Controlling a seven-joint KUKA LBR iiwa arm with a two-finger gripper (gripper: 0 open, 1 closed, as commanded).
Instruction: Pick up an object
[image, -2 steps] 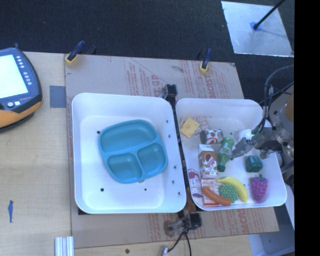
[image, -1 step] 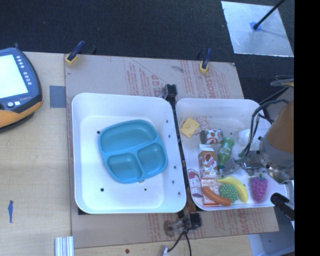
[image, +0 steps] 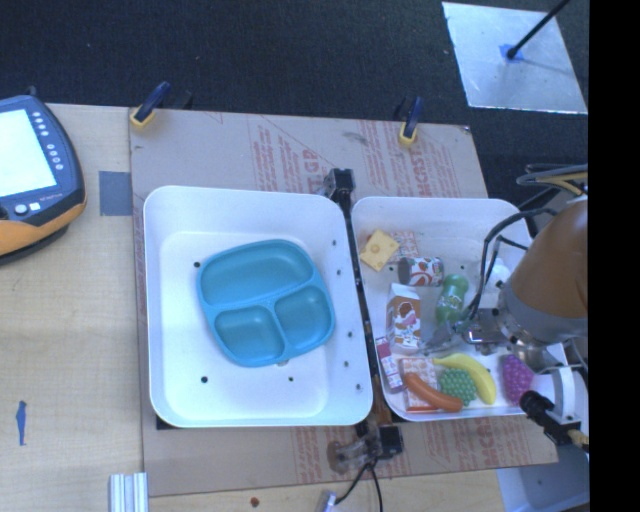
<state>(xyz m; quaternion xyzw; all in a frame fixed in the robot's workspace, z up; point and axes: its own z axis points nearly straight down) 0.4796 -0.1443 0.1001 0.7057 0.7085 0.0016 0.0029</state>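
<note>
The right bin holds several toy foods. A yellow cheese wedge lies at its back left, with a small can and a green bottle beside it. A milk carton lies in the middle. Along the front edge sit a banana, a green grape bunch, a purple grape bunch and a carrot. My gripper is down in this bin, just above the banana and right of the carton. The grey arm with its orange band hides the bin's right side.
The left bin carries a blue divided plate. A black clamp sits where the two bins meet at the back. A teach pendant lies on the bench at far left. Cables run by the arm.
</note>
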